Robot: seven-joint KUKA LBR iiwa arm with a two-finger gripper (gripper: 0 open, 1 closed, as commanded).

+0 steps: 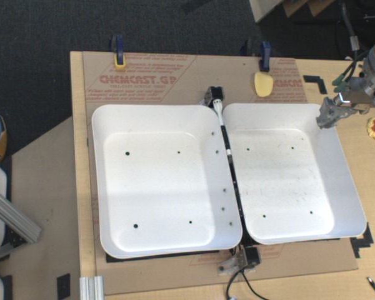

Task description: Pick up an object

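Observation:
My gripper (330,115) hangs over the back right corner of the right bin (337,167), at the end of the arm that comes in from the right edge. A small pale yellow object (263,84) lies on the brown board behind the right bin, left of the gripper and outside both bins. I see nothing held in the gripper. The white floor of each bin shows only small dark dots.
The left bin (103,167) sits beside the right one, with a black strip (228,155) along the seam between them. Blue clamps (118,47) (264,54) hold the board's back edge. Cables and a connector (240,261) lie at the front.

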